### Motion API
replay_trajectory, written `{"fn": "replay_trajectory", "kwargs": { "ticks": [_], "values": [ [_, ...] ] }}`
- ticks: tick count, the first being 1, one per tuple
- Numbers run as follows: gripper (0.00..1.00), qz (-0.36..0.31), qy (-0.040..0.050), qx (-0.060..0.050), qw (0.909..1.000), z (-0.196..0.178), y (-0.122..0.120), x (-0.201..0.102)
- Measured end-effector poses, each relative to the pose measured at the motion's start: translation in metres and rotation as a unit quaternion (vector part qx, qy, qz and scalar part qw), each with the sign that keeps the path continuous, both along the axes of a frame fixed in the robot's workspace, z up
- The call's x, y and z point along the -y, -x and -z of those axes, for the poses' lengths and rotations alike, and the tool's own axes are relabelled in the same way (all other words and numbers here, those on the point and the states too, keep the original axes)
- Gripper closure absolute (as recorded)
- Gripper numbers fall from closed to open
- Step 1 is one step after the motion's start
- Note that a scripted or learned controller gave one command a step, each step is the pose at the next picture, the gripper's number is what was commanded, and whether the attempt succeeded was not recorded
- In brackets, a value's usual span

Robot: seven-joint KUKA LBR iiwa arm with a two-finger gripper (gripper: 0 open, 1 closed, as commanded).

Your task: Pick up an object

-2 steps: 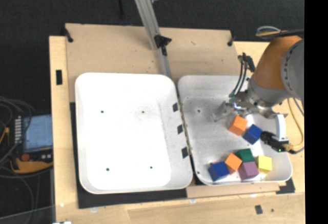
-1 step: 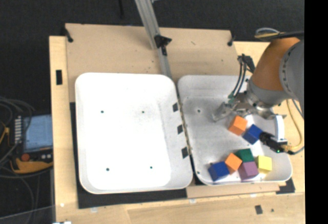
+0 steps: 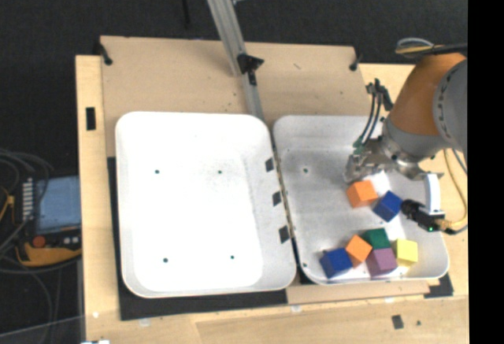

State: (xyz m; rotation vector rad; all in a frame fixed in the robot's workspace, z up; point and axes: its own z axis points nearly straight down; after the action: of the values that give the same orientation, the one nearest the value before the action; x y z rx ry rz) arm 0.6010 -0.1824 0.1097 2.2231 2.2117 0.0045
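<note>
step: reaching | claw (image 3: 364, 171) over orange cube (image 3: 363, 193) in right bin (image 3: 315, 177), far-right side | claw state: cannot tell | next: descend squarely onto the cube

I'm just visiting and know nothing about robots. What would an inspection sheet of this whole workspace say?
Surface: wooden bench bearing left bin and right bin, side by side.
Job's things: in the right bin, orange cube and blue cube near the tool; a cluster of blue, orange, green, purple and yellow cubes at the near edge.
Clutter: nothing seen.
Grippers: tool just above the orange cube.
Cables: bundle left of the bench.
Surroundings: dark floor, metal rail, handheld controller.
</note>
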Motion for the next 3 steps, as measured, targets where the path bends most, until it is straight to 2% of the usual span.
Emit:
{"fn": "replay_trajectory", "kwargs": {
  "ticks": [1,3],
  "values": [
    [1.0,-0.004,-0.0004,0.001,1.0,-0.061,-0.008,-0.005],
    [1.0,-0.006,0.0002,0.001,1.0,-0.181,-0.008,0.001]
  ]
}}
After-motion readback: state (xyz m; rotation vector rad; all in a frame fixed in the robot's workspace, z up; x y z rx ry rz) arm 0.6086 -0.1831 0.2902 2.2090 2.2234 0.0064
